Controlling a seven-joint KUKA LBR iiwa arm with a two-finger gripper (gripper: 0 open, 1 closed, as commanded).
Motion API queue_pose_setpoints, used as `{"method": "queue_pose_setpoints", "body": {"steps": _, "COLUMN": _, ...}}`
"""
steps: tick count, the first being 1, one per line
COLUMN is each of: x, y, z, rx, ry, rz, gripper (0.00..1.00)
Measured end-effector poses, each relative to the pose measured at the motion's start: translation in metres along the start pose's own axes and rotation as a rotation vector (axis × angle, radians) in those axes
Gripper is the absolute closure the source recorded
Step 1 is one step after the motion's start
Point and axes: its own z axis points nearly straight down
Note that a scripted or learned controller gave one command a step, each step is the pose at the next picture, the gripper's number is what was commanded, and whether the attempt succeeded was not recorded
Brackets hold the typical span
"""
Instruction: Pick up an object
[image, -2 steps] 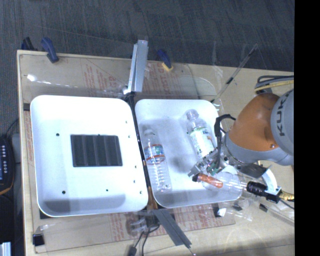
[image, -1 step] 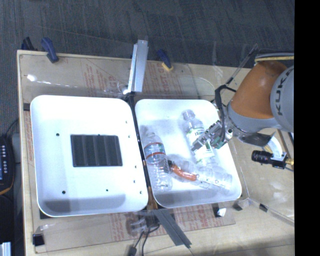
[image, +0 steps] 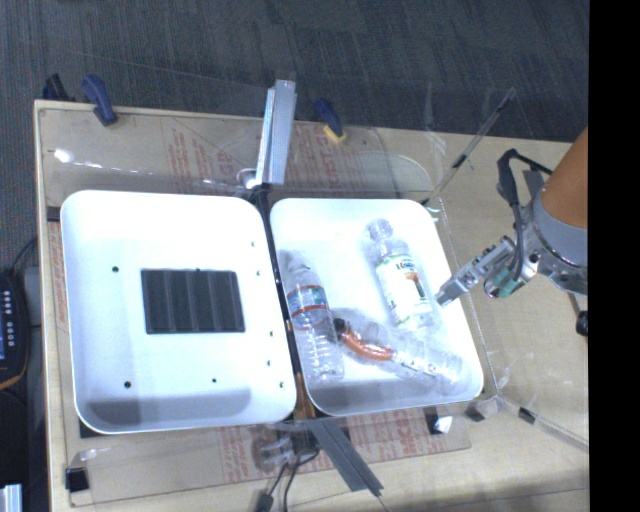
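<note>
The right bin (image: 350, 215) holds three objects. A clear bottle with a white label (image: 400, 282) lies near the right wall, cap toward the back. A second clear bottle with a red-and-blue label (image: 312, 325) lies along the left wall. A clear plastic pack with an orange piece inside (image: 392, 352) rests across the front. My gripper (image: 458, 286) hangs over the right rim of this bin, just right of the white-label bottle, tilted down toward the left. Nothing is seen held in it.
The left bin (image: 100, 230) has a dark slatted rectangle (image: 192, 300) on its floor. A metal post (image: 275, 135) rises at the back between the bins. Blue clamps (image: 98, 98) grip the bench's back edge. Clear plastic walls (image: 470, 150) stand by the right bin.
</note>
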Motion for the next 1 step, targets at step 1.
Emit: {"method": "queue_pose_setpoints", "body": {"steps": 1, "x": -0.0090, "y": 0.0190, "z": 0.1286, "rx": 0.003, "ry": 0.006, "rz": -0.196, "gripper": 1.00}}
